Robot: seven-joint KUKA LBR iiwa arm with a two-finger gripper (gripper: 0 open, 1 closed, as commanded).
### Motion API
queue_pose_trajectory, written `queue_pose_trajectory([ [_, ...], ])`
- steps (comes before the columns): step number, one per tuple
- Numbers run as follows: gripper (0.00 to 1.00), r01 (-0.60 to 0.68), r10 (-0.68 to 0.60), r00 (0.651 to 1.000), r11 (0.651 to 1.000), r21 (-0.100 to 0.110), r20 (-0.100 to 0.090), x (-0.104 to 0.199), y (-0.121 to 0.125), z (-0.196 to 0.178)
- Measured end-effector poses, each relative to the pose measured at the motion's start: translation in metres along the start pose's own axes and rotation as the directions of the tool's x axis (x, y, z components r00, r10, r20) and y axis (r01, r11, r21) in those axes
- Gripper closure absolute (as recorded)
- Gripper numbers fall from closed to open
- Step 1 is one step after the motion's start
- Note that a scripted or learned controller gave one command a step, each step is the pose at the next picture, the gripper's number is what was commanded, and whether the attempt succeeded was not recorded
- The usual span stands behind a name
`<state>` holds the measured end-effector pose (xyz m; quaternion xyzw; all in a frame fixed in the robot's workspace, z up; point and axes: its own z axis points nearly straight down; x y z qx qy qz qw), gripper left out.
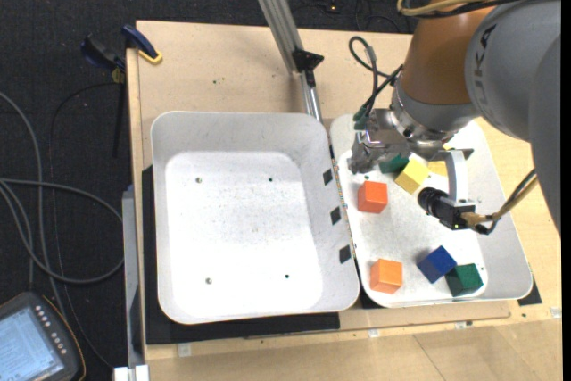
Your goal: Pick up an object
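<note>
**Arm low over the right bin's upper end, among the blocks**

The grey arm (500, 40) fills the frame's upper right, its orange band above the wrist. Left of centre lies the left bin (178, 147); the right bin (508, 277) holds the blocks. The gripper (370, 154) sits at that bin's upper left; how wide it stands cannot be told, and nothing shows between its tips. Just beside it lie a green block (393, 164) and yellow block (411, 175); an orange block (373, 196) sits just below. Lower down: another orange cube (386, 275), a blue cube (436, 263), a dark green cube (465, 279).
</note>
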<state>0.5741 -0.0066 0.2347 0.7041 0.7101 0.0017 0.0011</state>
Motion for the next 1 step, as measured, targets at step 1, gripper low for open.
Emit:
queue_pose_trajectory([
  [1,1.0,0.0,0.0,1.0,1.0,0.002,-0.001,0.06,0.0174,0.0044],
])
